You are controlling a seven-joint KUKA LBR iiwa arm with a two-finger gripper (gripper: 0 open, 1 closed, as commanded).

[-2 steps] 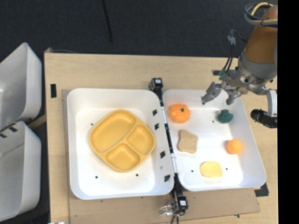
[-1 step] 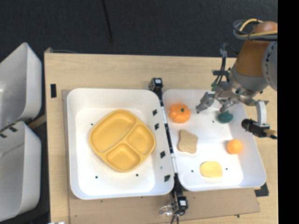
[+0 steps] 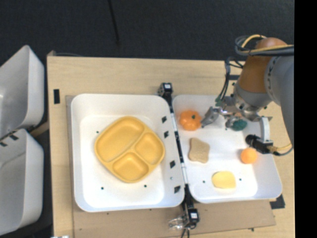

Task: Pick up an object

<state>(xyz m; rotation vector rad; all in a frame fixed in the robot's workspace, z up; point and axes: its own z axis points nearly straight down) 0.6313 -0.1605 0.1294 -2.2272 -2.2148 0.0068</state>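
My gripper hangs over the back of the right bin, open, with nothing between its fingers. Its left finger points toward an orange fruit with a green stem, a short gap away. A small teal object lies just beside the right finger. A slice of bread rests in the bin's middle, a small orange ball lies to the right, and a yellow oval piece sits near the front.
The left bin holds a yellow divided plate. A ridge with black clips separates the two bins. The arm comes in over the right bin's back right corner.
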